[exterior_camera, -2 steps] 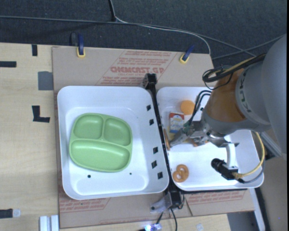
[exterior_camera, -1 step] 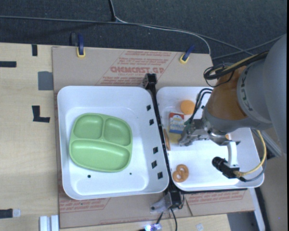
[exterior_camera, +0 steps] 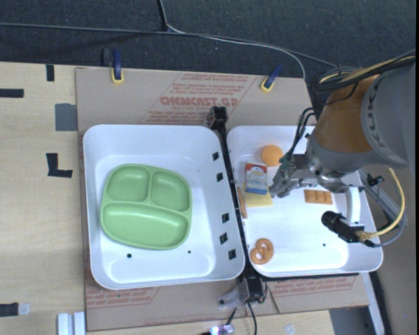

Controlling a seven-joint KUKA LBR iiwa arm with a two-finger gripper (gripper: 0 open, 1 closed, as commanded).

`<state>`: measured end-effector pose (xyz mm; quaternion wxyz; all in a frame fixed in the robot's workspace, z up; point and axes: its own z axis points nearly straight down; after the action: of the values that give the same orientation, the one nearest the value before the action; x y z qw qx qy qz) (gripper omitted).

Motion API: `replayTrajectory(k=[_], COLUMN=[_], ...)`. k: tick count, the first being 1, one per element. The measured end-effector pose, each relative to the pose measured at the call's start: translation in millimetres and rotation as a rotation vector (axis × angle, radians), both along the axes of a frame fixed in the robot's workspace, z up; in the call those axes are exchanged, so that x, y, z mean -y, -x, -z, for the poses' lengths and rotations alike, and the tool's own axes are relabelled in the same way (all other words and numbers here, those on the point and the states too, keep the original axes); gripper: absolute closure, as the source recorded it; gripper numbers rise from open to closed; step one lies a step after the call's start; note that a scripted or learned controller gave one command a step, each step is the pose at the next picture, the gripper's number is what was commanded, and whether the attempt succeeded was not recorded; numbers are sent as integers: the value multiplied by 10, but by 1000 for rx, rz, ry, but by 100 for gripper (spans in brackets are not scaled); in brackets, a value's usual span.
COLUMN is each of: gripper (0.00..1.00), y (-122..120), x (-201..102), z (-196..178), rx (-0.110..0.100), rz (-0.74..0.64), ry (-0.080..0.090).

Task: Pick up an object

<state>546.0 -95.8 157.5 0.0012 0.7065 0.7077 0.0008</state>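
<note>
In the right bin (exterior_camera: 300, 257) lie an orange ball (exterior_camera: 271, 153), a small red, white and blue carton (exterior_camera: 255, 178), a yellow block (exterior_camera: 259, 200) just below the carton, a brown waffle piece (exterior_camera: 318, 197) and a pretzel (exterior_camera: 262, 250). My gripper (exterior_camera: 280, 185) reaches in from the right and hovers low beside the carton's right edge, just below the ball. Nothing shows between its fingertips.
The left bin (exterior_camera: 98, 257) holds a green divided plate (exterior_camera: 146, 206). A black clamp bar (exterior_camera: 227, 187) runs between the two bins. The grey arm with its orange band (exterior_camera: 346, 124) covers the right bin's upper right corner. A black cable connector (exterior_camera: 341, 227) hangs over the bin's right side.
</note>
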Motion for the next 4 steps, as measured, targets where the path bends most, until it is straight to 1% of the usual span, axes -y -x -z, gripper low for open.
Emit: replayTrajectory(k=[1, 2, 3, 4], gripper=[100, 100, 100, 100], y=[65, 64, -51, -99], x=[77, 75, -460, -1076], z=[-526, -627, -522, -514], rx=[0, -3, -6, -5], rz=[1, 1, -4, -6], ry=[0, -1, -2, -2])
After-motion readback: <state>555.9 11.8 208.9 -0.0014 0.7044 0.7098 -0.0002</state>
